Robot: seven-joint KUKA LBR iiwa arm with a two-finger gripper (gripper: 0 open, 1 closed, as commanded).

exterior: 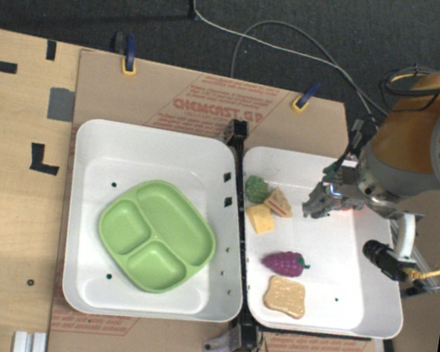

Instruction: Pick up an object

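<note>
1. The gripper (317,205) hung over the far part of the right bin (363,318), to the right of a cluster of toy foods; whether its fingers were apart or together could not be told, and nothing showed between them.
2. Nearest the gripper lay a tan wedge (279,203), touching a knobbly green broccoli piece (257,188) on its left, with a pale yellow cheese block (261,218) just on the near side of both.
3. Nearer the camera, well apart from the gripper, lay a bumpy purple grape bunch (283,262) and, beyond it toward the near rim, a toast-shaped bread slice (286,298) with a browner crust.
4. The left bin (91,151) held a smooth lime-green divided plate (156,235) with three compartments.
5. Both bins sat on a brown cardboard sheet (190,100) printed with red lettering, too blurred to read with certainty.
</note>
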